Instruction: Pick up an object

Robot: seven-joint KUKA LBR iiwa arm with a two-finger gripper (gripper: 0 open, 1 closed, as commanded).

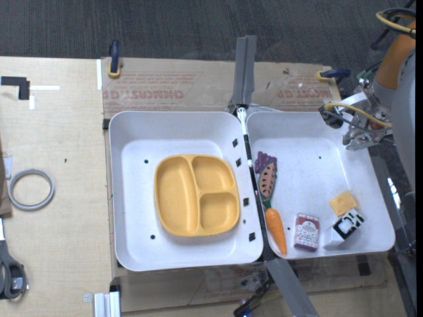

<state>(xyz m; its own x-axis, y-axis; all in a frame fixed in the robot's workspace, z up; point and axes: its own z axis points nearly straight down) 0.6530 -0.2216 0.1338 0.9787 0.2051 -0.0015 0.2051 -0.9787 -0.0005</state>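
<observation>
The right bin (310,144) holds several small items. A purple grape bunch (264,161) and a watermelon slice (267,181) lie by its left wall, with an orange carrot (275,230) below them. Near the front are a small red box (307,232), a yellow cheese wedge (343,203) and a black-and-white block (348,225). My gripper (357,135) hangs over the bin's far right corner, well away from all of them, with nothing seen in it. The left bin (132,137) holds a yellow divided plate (197,195).
A grey metal bar (245,71) runs back from the seam between the bins. On the wooden bench to the left lie a grey tape ring (30,189) and scissors (10,277). Blue clamps (114,57) (334,74) grip the cardboard behind the bins.
</observation>
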